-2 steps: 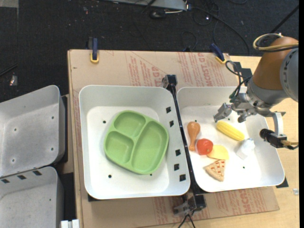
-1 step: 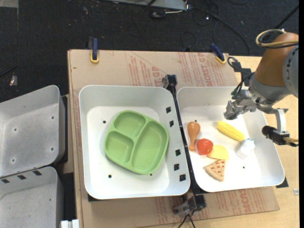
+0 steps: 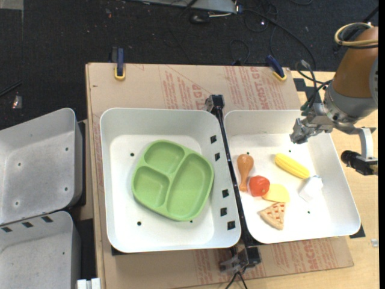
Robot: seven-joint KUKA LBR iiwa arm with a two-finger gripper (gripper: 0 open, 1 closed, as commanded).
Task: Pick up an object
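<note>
The right bin (image 3: 337, 221) holds a brown drumstick (image 3: 244, 167), a red tomato (image 3: 259, 185), a yellow cheese wedge (image 3: 278, 193), a pizza slice (image 3: 272, 215), a yellow corn cob (image 3: 292, 165) and a small white object (image 3: 311, 188). My gripper (image 3: 300, 132) hangs over the far right part of this bin, above and just beyond the corn cob. I see nothing held in it.
The left bin (image 3: 114, 161) carries a green divided plate (image 3: 172, 179). A black divider (image 3: 225, 161) runs between the bins. The grey and orange arm (image 3: 355, 71) comes in from the upper right. White panels (image 3: 36, 161) lie off the bench at the left.
</note>
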